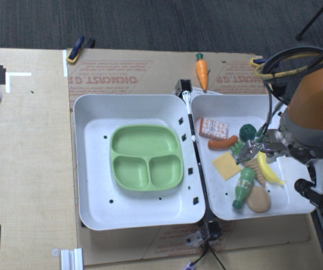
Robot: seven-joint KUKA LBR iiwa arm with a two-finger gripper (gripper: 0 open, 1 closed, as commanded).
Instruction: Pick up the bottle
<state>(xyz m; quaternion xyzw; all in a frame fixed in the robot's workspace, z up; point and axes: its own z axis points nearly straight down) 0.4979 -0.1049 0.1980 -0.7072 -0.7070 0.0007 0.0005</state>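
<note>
The green bottle (243,187) lies tilted in the right bin (296,207), its cap toward the bin's front edge. It rests between a yellow cheese slice (227,165) and a tan bread roll (258,200). My gripper (251,151) hangs low over the bin, just beyond the bottle's upper end and close to it. Nothing shows in the gripper. The arm's orange band and grey wrist (313,111) cover the bin's right part.
The right bin also holds a red-and-white box (214,128), a sausage (223,144), a banana (268,170) and green broccoli (247,132). The left bin (88,167) holds a green divided plate (147,157). A toy carrot (201,71) lies behind the bins.
</note>
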